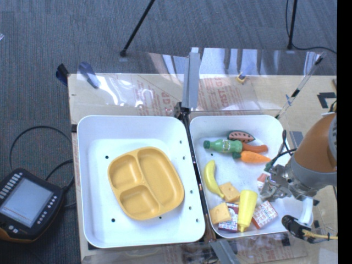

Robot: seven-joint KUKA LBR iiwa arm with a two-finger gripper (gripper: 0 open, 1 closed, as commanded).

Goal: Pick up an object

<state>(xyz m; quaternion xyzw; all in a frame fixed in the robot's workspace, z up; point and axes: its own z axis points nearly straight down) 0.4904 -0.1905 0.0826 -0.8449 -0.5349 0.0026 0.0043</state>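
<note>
While tool [270, 190] hovers at right bin [220, 126] edge, finger state unclear to us, we judge yellow bottle [247, 207] light, rigid, slick; grip mid-body.

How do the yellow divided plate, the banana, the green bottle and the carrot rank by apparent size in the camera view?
1. Yellow divided plate, by far the largest.
2. Banana and green bottle: too alike to rank.
3. Carrot, slightly smaller.

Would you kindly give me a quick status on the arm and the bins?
Gripper low over right bin, near its right edge, nothing seen held. Toy food packed close: carrot, yellow bottle, banana. Yellow tray alone in left bin.
</note>
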